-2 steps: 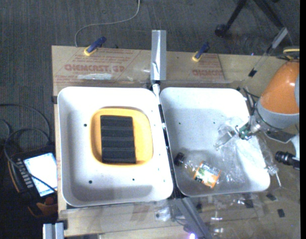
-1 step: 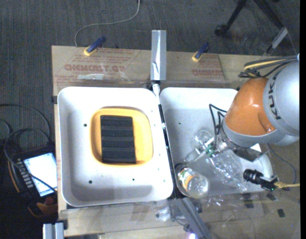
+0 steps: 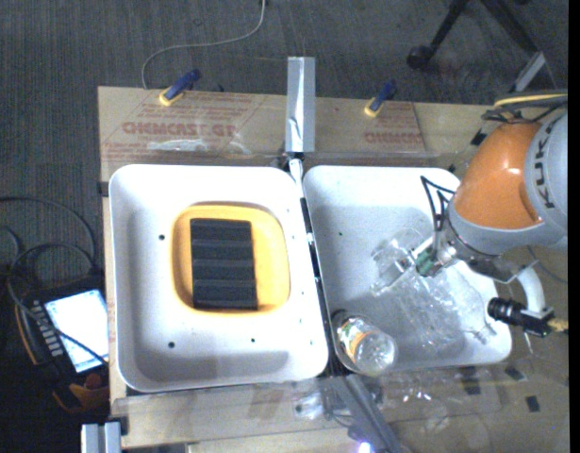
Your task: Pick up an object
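1. Two shallow white bins sit side by side on the table (image 3: pixel 129 121), which is covered with brown cardboard held by two blue-and-yellow clamps (image 3: pixel 179 87) at the far edge.
2. The left bin (image 3: pixel 129 253) holds a yellow tray (image 3: pixel 181 253) lying flat near its middle.
3. A black ribbed block (image 3: pixel 223 263) rests on the tray, inside its yellow rim.
4. The right bin (image 3: pixel 356 206) holds several clear plastic things bunched in its near right part.
5. A clear plastic bottle (image 3: pixel 364 343) lies on its side in the near left corner of the right bin, close to the wall between the bins.
6. Right of the bottle is a heap of crumpled clear plastic (image 3: pixel 431 305); its shape is hard to read, and it may be more than one piece.
7. A clear plastic cup (image 3: pixel 393 260) lies tilted at the far left of that heap, just beside the claw.
8. The arm, with its orange band (image 3: pixel 497 182), reaches in from the right over the right bin.
9. The claw (image 3: pixel 427 259) is low over the clear plastic, but glare and the transparent clutter hide its tips, so I cannot tell whether it is wide, narrow, or holding anything.
10. A metal bar (image 3: pixel 300 102) stands at the far edge above the gap between the bins.
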